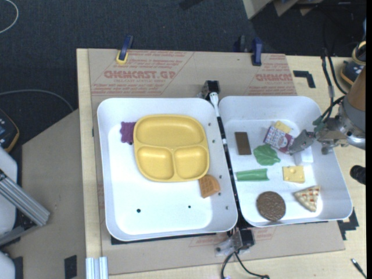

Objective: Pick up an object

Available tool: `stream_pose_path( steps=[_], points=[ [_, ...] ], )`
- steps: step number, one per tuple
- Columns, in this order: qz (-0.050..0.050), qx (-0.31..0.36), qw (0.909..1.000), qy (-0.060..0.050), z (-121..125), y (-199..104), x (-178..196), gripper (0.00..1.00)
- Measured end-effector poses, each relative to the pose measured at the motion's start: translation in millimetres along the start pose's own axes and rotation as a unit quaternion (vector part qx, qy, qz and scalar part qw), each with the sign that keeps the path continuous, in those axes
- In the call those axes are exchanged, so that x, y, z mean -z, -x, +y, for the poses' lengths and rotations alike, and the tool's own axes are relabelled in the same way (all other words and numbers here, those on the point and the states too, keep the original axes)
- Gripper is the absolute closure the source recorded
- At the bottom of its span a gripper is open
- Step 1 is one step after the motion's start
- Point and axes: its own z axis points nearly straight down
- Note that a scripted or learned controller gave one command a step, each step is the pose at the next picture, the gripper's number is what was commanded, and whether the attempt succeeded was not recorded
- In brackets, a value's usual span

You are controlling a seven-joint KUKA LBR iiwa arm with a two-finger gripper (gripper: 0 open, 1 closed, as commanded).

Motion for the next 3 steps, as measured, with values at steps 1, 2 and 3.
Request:
stream_pose_path(
  steps=[1, 2, 3],
  points=[
    [-0.002, 0.002, 1.0, 0.007, 3.4, -0.3, 7.7, 0.0],
    [-0.001, 0.002, 1.0, 0.005, 9.9, 5.3, -40.1, 0.0],
    [-0.008, 0.001, 0.9999, 0.013, 14.2, 9.9, -83.7, 0.0]
  ],
)
